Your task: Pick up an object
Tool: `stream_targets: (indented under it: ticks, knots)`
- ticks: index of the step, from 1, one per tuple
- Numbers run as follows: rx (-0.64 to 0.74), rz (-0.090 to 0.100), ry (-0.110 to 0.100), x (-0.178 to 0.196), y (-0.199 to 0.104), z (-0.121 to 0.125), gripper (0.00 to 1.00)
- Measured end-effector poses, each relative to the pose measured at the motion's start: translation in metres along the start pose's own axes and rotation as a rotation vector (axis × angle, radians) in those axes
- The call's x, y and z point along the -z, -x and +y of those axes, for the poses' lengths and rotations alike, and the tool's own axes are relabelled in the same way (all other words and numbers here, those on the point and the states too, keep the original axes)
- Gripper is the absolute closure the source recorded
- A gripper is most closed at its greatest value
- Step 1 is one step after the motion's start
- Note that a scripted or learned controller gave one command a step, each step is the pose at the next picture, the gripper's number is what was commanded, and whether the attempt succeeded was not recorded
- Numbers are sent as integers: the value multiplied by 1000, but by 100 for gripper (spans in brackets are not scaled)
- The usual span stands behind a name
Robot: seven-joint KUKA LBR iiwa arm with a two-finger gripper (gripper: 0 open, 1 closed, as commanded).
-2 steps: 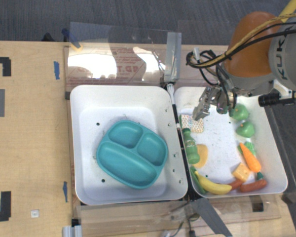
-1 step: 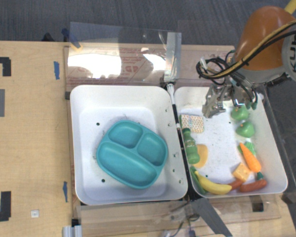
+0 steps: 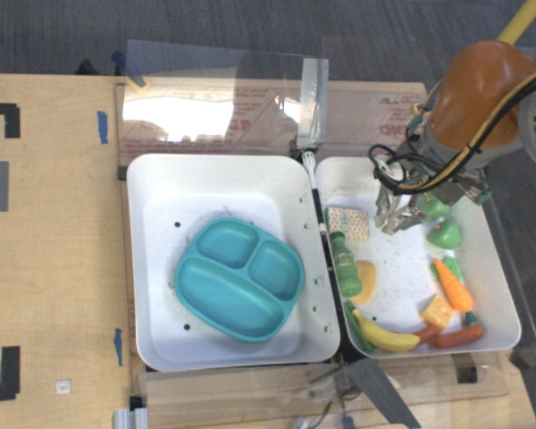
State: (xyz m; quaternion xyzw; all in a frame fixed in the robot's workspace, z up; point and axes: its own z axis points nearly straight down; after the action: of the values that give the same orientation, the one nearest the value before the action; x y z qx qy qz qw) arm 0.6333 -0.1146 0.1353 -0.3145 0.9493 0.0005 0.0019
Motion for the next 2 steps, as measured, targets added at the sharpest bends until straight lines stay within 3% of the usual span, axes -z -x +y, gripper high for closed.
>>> stream_targets:
  ticks: [1, 2]
  knots:
    - [53, -13, -17, 156, 8, -52, 100]
    - [1, 5, 8, -31, -39, -105, 100]
